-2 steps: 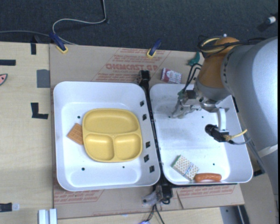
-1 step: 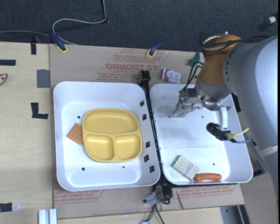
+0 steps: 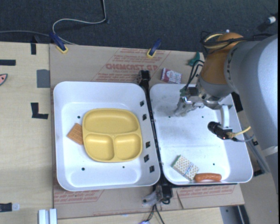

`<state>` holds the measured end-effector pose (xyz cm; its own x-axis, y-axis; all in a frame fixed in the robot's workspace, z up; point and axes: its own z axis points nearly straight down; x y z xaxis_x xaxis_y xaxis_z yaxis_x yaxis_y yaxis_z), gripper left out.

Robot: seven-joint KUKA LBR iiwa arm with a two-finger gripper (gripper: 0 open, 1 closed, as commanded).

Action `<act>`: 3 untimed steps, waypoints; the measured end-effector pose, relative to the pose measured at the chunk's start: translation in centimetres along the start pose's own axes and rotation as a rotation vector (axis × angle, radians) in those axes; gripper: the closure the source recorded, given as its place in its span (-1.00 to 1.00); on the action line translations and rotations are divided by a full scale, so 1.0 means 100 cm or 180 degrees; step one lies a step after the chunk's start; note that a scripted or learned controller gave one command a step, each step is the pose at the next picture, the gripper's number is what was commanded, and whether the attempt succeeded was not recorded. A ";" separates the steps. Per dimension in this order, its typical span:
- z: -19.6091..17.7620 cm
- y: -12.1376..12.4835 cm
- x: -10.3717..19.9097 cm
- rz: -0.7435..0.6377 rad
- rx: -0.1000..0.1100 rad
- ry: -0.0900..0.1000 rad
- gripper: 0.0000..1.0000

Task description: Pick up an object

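My gripper (image 3: 181,108) hangs over the upper middle of the right bin (image 3: 233,148), at the end of the grey arm with the orange band (image 3: 219,59). Nothing shows beneath it but the bare bin floor. A small white block with a speckled pattern (image 3: 185,166) lies near the right bin's front edge. Just to its right is an orange sausage (image 3: 207,177). Both are well in front of the gripper. In the left bin (image 3: 65,162) a yellow divided plate (image 3: 113,134) lies flat, and a brown cracker (image 3: 76,134) sticks out from under its left side.
A black clip strip (image 3: 148,125) joins the two bins along the middle. A small red and white packet (image 3: 170,75) lies on the cardboard behind the right bin. A black fitting with a cable (image 3: 221,130) hangs off the arm over the bin's right part.
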<state>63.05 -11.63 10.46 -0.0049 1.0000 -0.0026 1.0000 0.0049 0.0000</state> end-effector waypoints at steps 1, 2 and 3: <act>-0.009 0.000 0.000 -0.0003 0.0004 -0.0002 1.00; -0.019 0.000 0.001 -0.0007 0.0006 -0.0004 1.00; -0.028 0.000 0.001 -0.0010 0.0012 -0.0005 1.00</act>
<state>63.01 -11.52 13.24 -0.0082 1.0000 -0.0040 1.0000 0.0082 -0.0037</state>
